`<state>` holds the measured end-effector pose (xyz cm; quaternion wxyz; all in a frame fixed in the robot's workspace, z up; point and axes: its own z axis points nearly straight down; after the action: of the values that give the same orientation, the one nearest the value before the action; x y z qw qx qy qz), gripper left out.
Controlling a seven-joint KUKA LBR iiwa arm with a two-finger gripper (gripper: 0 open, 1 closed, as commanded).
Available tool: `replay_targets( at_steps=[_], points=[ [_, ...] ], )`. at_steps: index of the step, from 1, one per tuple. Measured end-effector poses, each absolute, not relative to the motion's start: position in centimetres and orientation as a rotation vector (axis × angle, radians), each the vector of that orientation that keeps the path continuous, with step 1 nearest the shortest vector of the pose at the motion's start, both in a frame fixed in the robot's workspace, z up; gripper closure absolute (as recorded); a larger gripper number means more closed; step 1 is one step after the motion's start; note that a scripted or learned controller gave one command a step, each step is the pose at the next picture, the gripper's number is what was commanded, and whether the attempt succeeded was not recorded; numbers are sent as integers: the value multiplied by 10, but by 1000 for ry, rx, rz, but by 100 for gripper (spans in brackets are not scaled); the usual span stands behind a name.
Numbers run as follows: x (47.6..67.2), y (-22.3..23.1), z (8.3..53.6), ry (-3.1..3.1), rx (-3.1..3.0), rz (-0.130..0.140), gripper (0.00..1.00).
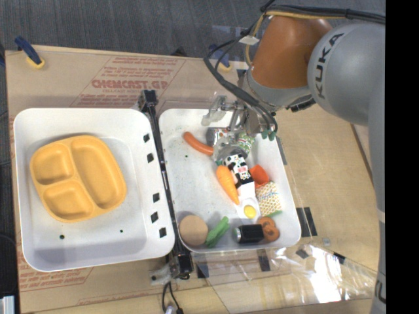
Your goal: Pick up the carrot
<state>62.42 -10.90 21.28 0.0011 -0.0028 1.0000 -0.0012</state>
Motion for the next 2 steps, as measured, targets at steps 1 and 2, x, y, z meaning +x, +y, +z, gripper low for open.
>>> replay_targets(
  at_steps=[1,2],
  points=[
    [600,-151,90,3106,-487,1,0],
    [604,-149,104,3096,-496,-2,100]
  ],
)
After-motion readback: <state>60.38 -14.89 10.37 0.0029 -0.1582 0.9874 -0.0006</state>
